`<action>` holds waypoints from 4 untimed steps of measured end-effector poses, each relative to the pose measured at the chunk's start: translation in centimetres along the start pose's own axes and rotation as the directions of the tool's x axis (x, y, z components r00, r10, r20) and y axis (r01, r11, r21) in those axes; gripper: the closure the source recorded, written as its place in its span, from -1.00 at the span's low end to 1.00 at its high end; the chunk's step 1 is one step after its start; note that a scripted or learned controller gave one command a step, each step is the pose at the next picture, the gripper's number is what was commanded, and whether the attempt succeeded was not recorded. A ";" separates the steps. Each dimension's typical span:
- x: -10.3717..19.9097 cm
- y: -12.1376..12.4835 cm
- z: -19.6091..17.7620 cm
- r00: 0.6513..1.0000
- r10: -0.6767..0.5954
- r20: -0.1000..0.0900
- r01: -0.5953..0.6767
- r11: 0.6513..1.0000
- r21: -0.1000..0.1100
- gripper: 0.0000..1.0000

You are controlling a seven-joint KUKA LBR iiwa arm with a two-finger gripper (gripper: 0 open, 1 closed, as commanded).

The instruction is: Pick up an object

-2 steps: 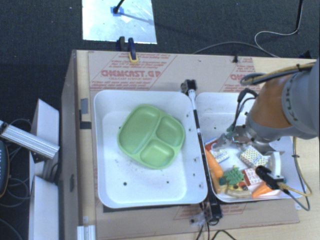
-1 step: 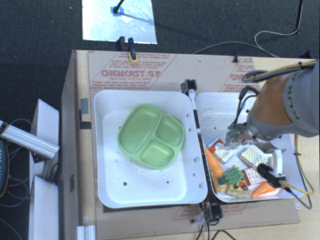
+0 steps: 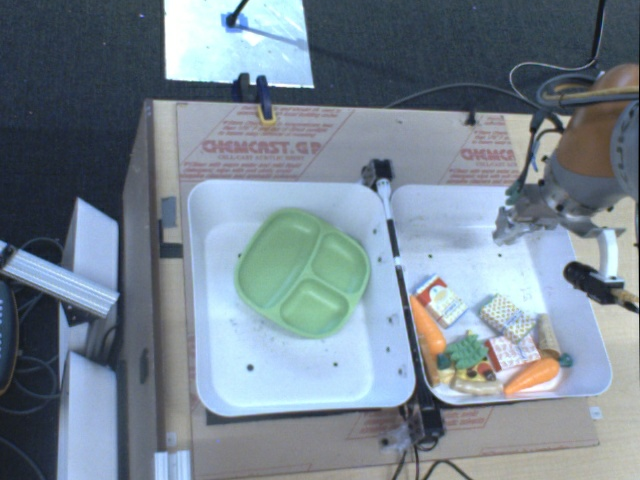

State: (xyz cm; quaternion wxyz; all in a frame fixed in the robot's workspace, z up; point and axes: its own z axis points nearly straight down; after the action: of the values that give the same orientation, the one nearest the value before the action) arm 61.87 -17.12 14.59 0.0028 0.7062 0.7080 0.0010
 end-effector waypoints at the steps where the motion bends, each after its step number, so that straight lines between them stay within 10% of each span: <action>1: 0.1 0.0 0.1 1.000 -0.001 -0.001 0.001 1.000 0.002 -1.00; 3: 7.4 -12.6 5.5 1.000 0.006 0.006 -0.006 1.000 -0.019 -1.00; 4: 7.1 -12.6 5.5 1.000 0.002 0.000 -0.002 1.000 -0.016 -1.00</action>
State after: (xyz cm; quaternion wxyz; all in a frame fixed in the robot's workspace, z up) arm 49.29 -10.10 8.96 0.0086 0.7069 0.7072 0.0064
